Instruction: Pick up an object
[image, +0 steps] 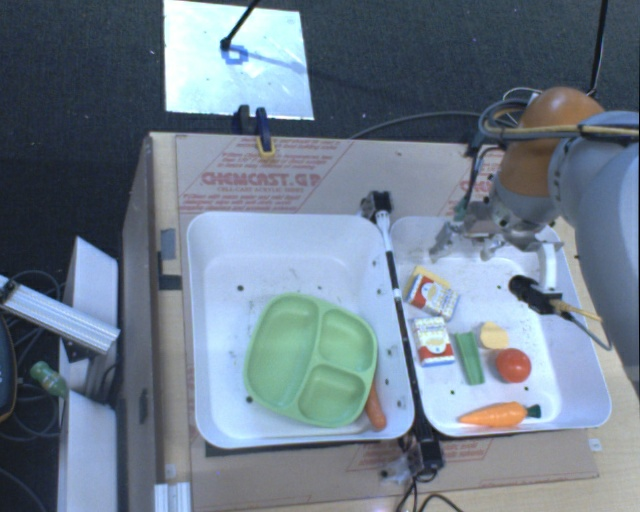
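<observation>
Robot lab: bench (300, 170) on dark carpet, loose cables (420, 122), clamps (262, 128).

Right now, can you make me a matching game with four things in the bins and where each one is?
Things:
1. green tray
2. carrot
3. tomato
4. gripper

Places:
A. near front edge of right bin
B. above far end of right bin
C. lying in left bin
D. right bin, just behind the carrot

Pairs: 1-C, 2-A, 3-D, 4-B
</observation>
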